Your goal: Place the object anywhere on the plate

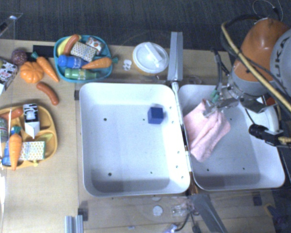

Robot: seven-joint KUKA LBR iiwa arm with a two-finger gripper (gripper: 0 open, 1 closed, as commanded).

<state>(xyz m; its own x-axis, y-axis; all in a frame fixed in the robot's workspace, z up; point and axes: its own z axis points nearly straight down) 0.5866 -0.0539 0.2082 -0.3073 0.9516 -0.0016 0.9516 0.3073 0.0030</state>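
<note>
One pink cloth (208, 130) hangs at the gripper (218, 101), right bin (242, 178).

Arm (269, 47): grey rounded housing with a glossy orange band above the wrist; partial dark lettering on the shell; yellow and black cables (247, 62) ran alongside it.

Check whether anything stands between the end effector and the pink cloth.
Nothing visible does. The end effector sits right at the upper end of the pink cloth in the right bin.
</note>
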